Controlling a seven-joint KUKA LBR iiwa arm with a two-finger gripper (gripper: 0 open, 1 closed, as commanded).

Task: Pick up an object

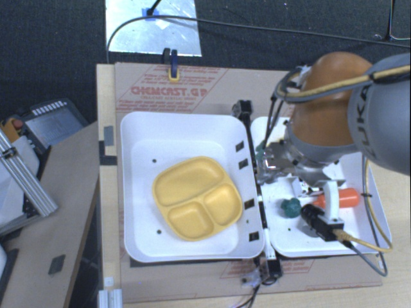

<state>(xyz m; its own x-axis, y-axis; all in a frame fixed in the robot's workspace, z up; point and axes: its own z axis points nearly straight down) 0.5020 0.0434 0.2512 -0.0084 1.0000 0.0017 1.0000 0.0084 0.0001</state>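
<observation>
Grey arm (359, 108) over right bin (359, 246), small teal object (291, 206), orange object (345, 197), gripper state unclear

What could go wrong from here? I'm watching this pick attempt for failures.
The arm's bulk hangs low over the right bin, close to the divider between bins, so it might bump it. The small teal object and orange object sit crowded among white parts, so a grasp could catch the wrong item or slip.

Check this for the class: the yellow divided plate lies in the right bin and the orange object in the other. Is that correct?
Not quite. The camera view shows the yellow divided plate in the left bin, not the right one. The orange object lies in the other, the right bin, as stated.
</observation>
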